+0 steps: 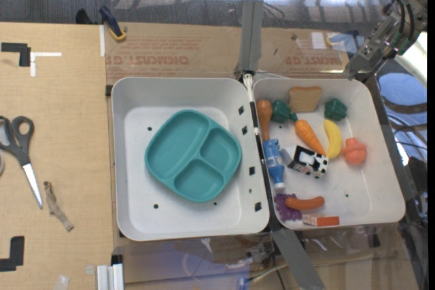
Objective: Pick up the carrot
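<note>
Right bin (387,210), front edge: a sausage (305,202) and a purple item (288,212) lay nearest the camera, with a black-and-white block (309,162) and a blue bottle (274,161) just behind. The carrot (308,134) lay mid-bin, touching nothing but close to the block; its green top sat toward the back left, its orange tip toward the front right, so the long axis ran diagonally. A banana (332,138) lay just to its right. Farther back, bread (305,98) sat against the rear wall. The gripper (370,51) hung beyond the bin's back right corner, well apart from the carrot, which lay forward and left of it. Jaw state: cannot tell. Judgement: approach would need wrist rotation to close across the diagonal.
</note>
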`<action>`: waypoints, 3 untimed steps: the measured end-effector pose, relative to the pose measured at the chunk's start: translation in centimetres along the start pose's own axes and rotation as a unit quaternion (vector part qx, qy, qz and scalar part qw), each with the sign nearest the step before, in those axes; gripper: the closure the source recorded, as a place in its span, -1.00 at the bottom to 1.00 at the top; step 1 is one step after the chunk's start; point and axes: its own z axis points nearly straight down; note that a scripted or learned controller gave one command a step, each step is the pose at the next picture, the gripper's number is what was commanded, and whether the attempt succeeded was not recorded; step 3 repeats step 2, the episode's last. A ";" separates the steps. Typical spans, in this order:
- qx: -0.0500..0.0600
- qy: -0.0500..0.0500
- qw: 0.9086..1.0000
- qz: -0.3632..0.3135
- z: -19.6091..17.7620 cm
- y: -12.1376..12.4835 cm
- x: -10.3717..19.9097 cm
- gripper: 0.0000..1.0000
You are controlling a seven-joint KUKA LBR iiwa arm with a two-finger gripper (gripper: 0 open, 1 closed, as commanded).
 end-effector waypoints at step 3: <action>0.000 0.002 1.000 0.015 16.1 0.3 1.0 -1.00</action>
